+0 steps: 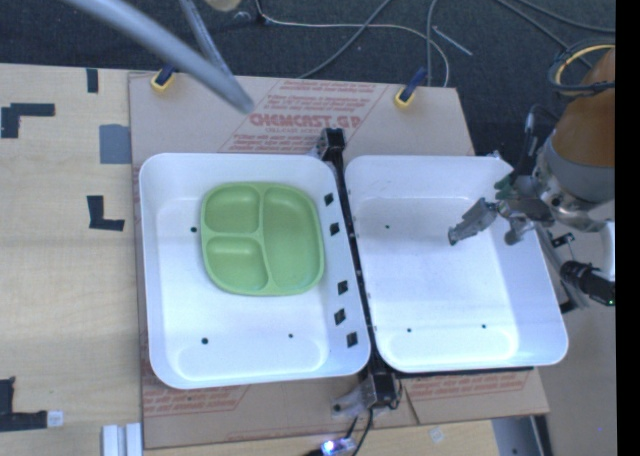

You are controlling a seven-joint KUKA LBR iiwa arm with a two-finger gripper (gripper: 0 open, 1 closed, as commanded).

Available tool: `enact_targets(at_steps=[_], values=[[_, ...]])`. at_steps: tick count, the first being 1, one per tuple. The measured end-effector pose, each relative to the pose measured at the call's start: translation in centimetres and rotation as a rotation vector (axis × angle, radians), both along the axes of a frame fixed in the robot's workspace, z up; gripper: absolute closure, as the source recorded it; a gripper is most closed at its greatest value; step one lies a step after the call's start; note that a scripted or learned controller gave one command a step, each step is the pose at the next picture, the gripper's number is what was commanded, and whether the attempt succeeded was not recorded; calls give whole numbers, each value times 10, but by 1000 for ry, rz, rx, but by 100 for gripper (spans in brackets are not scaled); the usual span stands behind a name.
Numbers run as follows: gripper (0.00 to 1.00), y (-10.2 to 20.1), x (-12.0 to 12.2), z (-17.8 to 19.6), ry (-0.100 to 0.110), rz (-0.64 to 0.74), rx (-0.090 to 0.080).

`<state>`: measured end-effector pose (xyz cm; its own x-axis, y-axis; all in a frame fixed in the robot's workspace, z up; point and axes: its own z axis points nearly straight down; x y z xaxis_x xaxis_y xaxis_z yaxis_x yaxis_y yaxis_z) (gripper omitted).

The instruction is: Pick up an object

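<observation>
Since the gripper (487, 220) hovers with nothing between its spread fingers over the right bin (520, 339), the green divided plate (263, 239) lies well off to its left, flat in the neighbouring left bin (170, 334).

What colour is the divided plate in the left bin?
Light green, plain with no pattern; the divided plate shows clearly in the camera view.

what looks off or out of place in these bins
Nothing stands out. The green three-compartment plastic plate lies flat and intact in the left white bin; the gripper hangs over the right white bin, away from the plate.
</observation>
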<state>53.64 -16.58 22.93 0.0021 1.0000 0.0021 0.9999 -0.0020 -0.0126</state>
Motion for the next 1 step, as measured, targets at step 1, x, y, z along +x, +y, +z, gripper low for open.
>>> enact_targets(at_steps=[1], values=[[0, 0, 3, 6, -11, 3, -2]])
